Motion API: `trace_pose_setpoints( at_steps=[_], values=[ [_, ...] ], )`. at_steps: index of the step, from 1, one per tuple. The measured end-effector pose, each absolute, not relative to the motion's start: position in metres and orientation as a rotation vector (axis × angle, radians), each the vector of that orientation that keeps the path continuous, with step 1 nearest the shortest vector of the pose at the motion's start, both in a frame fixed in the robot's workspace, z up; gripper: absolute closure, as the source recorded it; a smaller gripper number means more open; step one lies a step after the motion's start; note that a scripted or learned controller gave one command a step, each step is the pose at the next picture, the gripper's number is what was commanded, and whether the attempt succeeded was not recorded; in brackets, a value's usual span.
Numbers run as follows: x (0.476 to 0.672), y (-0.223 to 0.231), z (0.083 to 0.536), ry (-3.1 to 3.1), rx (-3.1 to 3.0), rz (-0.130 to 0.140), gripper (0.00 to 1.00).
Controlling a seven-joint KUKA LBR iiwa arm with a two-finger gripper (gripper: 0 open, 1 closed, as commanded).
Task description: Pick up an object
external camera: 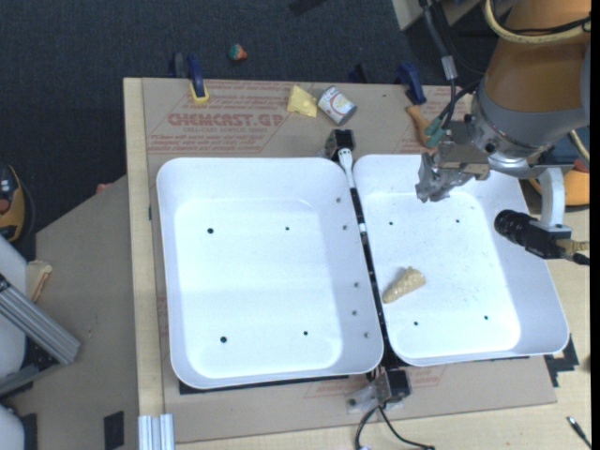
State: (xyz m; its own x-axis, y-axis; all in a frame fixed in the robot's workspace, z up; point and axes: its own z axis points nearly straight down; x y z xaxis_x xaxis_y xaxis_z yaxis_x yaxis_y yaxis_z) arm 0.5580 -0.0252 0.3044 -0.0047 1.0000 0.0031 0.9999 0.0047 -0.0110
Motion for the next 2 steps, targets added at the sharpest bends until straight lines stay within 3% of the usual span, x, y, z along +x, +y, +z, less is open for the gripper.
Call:
trace_pose_setpoints(
  at_steps=[1, 2],
  values=[
    [0.538, 0.015, 0.446, -2.237, -2.222, -0.022, 1.00],
    [0.501, 0.038, 0.345, -2.218, -2.213, 0.013, 1.00]
  ],
)
